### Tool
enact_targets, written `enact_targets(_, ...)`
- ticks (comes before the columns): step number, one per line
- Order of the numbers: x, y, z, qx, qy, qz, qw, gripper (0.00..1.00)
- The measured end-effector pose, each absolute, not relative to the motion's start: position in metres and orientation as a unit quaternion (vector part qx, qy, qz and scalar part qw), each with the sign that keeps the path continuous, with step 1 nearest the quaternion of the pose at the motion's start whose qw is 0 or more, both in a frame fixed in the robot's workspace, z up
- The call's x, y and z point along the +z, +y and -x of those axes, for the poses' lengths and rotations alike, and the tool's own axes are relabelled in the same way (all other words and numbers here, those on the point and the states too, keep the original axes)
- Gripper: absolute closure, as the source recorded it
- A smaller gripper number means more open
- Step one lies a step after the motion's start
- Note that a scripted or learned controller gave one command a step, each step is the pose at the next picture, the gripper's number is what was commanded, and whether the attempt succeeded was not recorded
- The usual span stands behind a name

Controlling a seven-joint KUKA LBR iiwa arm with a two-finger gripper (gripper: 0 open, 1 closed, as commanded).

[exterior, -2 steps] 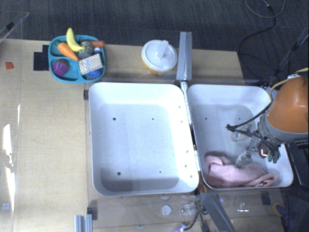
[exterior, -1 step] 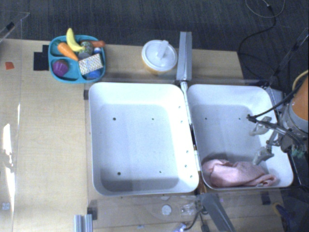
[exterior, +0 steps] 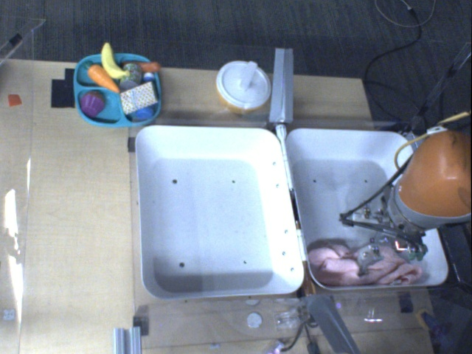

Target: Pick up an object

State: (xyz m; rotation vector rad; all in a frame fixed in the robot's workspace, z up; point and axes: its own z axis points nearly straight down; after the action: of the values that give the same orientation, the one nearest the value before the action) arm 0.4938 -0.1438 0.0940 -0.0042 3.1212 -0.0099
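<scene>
Arm (exterior: 435, 179) reaches in over the right bin (exterior: 346, 161), orange band above the wrist, linkage pointing down toward the bin's near edge. The hand (exterior: 374, 255) is low over a pink crumpled object (exterior: 335, 264), soft-looking, possibly cloth, which lies along the near wall of the right bin and spans from the near-left corner toward the near-right corner.

Hand state: fingertips sit right at or in the pink object's top folds, and they merge with it in this slanted view. Cannot tell how far apart they stand, nor whether any fold is caught between them. No grasp confirmed.

Progress, as judged: approach and descent look done, with the hand at the object. Closing (if not yet made), lifting and clearing the bin floor are left. The object rests fully on the bin floor, nothing raised, so the pick is not yet achieved.

Left bin (exterior: 214, 212): bare white floor. On the bench beyond the bins: a blue tray of toy food (exterior: 114, 87) near the far-left corner, and a white lidded container (exterior: 243, 85) next to a grey post (exterior: 281, 87) at the bins' far junction.

Risk, as judged: limp material may slip out or come up only partly.
</scene>
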Motion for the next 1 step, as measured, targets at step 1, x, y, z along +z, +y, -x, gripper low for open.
enact_targets(1, 0.1029, -0.1815, -0.5186, 0.0012, 0.948, -0.317, 0.008, 0.0)
